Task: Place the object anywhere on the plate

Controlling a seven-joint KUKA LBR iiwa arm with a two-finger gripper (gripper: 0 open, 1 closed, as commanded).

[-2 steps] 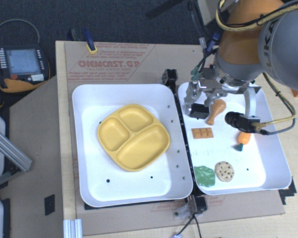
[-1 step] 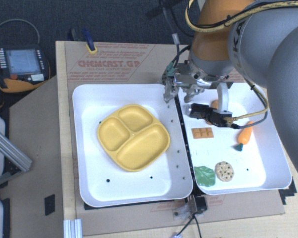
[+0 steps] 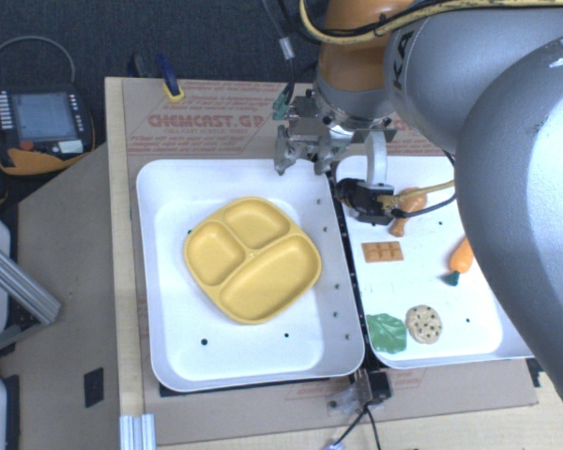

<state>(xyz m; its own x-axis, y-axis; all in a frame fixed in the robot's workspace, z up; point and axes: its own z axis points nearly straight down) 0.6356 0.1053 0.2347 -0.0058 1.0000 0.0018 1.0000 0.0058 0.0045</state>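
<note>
The arm (image 3: 507, 139) is a broad, smooth grey casing with rounded links. An orange band (image 3: 371, 17) rings it above the wrist. Black and yellow cables (image 3: 305, 22) loop beside that band. Below sits a dark metal gripper (image 3: 300, 157) assembly.

**Arm reaching in from three o'clock**

The grey arm (image 3: 507, 129) sweeps in from three o'clock toward twelve o'clock, its orange band (image 3: 361, 26) above the wrist. The gripper (image 3: 305, 162) points down near the frame's upper centre.
</note>
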